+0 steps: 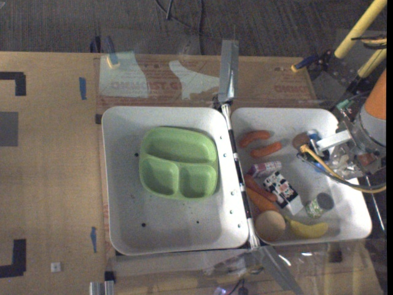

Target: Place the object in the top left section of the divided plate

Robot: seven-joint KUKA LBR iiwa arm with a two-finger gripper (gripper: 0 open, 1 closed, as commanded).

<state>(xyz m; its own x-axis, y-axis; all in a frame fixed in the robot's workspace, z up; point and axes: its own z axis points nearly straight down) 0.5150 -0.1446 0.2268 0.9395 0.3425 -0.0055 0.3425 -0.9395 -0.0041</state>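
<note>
A light green divided plate (179,163) lies in the left bin (123,226). It has one long section along its far side and two smaller ones along its near side, all bare. My gripper (341,157) hangs over the right part of the right bin (353,223), with cables around it. It is above the bin floor between a brown round item (301,141) and a small can (315,208). Nothing can be seen held in it.
The right bin holds two sausages (254,137), a carrot (261,195), a pink wrapper (265,167), a cow-patterned carton (280,188), an egg (270,225) and a banana (308,228). A metal divider (236,177) separates the bins. Yellow-handled tools (362,20) stand at the back right.
</note>
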